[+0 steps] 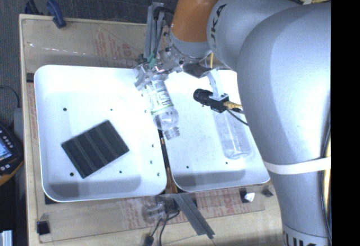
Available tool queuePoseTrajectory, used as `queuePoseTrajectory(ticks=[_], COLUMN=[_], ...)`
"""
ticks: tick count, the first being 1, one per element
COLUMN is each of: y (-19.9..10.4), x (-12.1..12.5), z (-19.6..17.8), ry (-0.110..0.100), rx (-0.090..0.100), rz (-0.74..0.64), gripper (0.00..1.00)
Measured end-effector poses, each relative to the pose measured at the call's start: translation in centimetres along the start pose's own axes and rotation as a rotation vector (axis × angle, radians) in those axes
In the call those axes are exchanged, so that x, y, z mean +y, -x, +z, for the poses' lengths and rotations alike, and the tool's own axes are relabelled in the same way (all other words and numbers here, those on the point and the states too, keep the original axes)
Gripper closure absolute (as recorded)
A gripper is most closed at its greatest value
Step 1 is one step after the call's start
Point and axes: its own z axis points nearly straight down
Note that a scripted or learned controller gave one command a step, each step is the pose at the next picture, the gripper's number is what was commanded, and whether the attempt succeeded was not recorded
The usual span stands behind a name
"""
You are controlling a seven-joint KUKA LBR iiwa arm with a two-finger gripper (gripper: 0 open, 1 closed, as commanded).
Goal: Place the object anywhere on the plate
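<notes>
Lying flat on the floor of the left bin [45,126] is a dark ribbed plate [95,148], turned at a slant and well apart from everything else. Right of it, a clear plastic bottle [161,105] hangs over the seam between the two bins, its long axis running far to near with the cap end pointing near and slightly right, the far end caught between the closed fingers of the gripper [147,73]. A second clear bottle [232,137] lies in the right bin [194,180], lengthwise far to near.
</notes>
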Motion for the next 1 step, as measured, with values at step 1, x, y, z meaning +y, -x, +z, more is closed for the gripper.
queuePoseTrajectory(ticks=[1], y=[0.03], x=[0.01], z=[-0.05], ry=[0.001], rx=[-0.001], rz=[0.000], gripper=[0.00])
